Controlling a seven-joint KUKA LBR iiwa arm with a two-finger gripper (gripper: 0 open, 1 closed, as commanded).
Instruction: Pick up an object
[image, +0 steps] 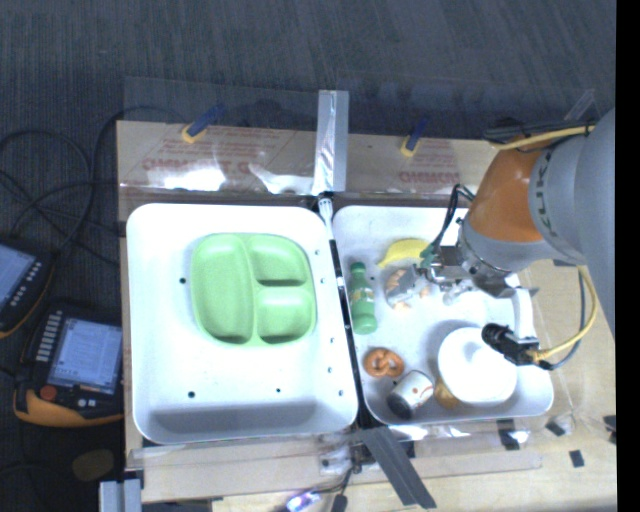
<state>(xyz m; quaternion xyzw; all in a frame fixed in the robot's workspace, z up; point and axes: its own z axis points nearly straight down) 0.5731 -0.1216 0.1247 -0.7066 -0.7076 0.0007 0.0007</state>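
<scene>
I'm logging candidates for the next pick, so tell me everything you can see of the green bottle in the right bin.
The green bottle is small and looks like plastic, with a translucent green body, a pale label band around its middle and a darker green cap end. It lies on its side along the right bin's left wall, lengthwise toward the camera. Nothing visibly rests on it; the claw is off to its right, apart.

Tray (250, 288) in L bin (160, 400); bottle (361, 297), maybe banana (404, 251), in R bin (352, 232)
</scene>
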